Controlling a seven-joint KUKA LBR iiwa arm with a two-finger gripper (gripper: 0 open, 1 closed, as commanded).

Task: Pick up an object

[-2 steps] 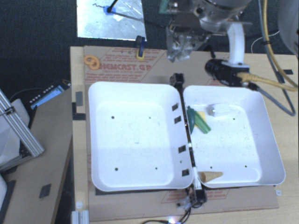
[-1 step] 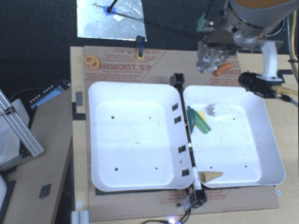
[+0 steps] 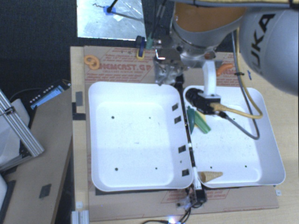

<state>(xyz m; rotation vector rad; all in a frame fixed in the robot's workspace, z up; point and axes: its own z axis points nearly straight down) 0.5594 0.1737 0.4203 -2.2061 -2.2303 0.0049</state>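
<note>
Over back rim, where left bin [image 3: 135,134] meets right bin [image 3: 243,148], gripper [image 3: 169,77] hangs, likely staging before descent; open or closed, cannot tell. Green object [image 3: 198,120] lies in right bin near that seam, tan wedge [image 3: 210,175] by front wall, both loose.

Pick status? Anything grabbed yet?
Done: nothing visibly lifted. The green object and the tan wedge lie in the right bin. In hand: the gripper sits at the far rim between the bins, with no object seen in it. Left: descend on an object, grip, lift.
</note>
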